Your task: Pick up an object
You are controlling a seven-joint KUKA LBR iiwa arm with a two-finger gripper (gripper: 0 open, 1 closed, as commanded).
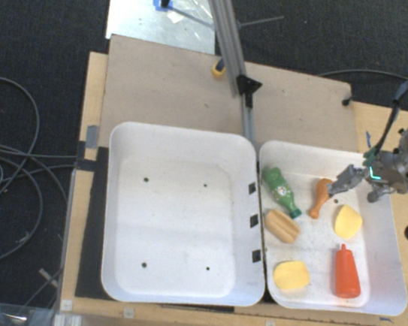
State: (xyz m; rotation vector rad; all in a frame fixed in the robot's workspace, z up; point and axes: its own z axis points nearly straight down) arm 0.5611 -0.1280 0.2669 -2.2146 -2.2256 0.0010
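Note:
The right bin (388,300) holds a green bottle (281,190), an orange drumstick-shaped toy (321,196), a tan bread roll (282,225), a pale yellow piece (348,222), a second yellow piece (291,275) and a red bottle (347,272). My gripper (361,183) hangs over the far right part of that bin, just right of the drumstick toy and above the pale yellow piece. Its two grey fingers (345,179) are spread apart with nothing between them.
The left bin (126,147) sits beside the right one, split from it by a ridge with black clips (254,221). A grey slanted pole (232,49) crosses the back board. Cables lie on the floor to the left.

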